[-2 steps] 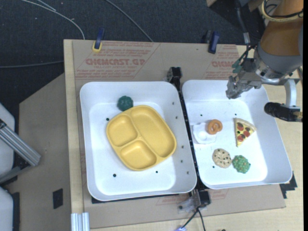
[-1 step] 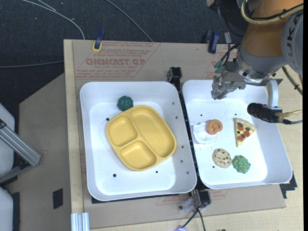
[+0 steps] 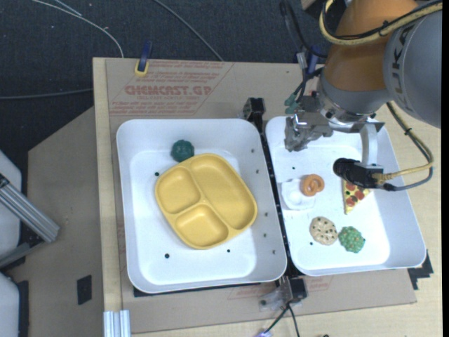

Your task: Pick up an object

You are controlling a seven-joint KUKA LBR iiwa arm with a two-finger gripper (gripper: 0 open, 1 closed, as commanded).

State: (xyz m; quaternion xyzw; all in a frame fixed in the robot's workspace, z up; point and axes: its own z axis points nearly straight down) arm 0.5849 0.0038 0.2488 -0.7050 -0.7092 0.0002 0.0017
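Gripper (image 3: 300, 136) sits over back-left of right bin (image 3: 400, 255), nothing seen betw. fingers; can't tell if fingers apart or together. Candidate obj: pizza slice (image 3: 354, 196), mid-right of that bin, just below a black part of the arm. Long axis runs roughly near-far in view; tip seems to point toward near edge, crust at far end, though not certain. Risks: flat slice may slip from a pinch; donut (image 3: 311, 184), cookie (image 3: 323, 230), broccoli (image 3: 351, 239) lie near, could get bumped or grabbed instead.
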